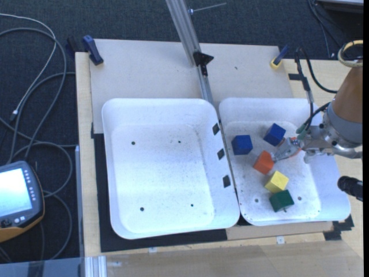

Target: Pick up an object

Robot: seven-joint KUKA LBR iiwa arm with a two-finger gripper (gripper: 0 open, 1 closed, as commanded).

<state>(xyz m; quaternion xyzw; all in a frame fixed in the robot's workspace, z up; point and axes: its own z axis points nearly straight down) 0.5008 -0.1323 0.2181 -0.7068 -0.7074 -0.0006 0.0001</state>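
From where I stand, the left bin [164,166] sits bare on the table [155,68]. In the right bin [323,195], a blue cube [242,144] lies left of the orange cube [264,163]; yellow [277,181] and green [281,201] cubes lie below it, another blue block [275,134] above. The gripper [286,149] hovers just right of the orange cube; whether it is clenched I cannot tell.

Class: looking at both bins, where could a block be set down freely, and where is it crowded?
Free: the left bin, bordered by its rim and the divider. Crowded: the right bin, where blue, orange, yellow and green blocks cluster beside the end effector.
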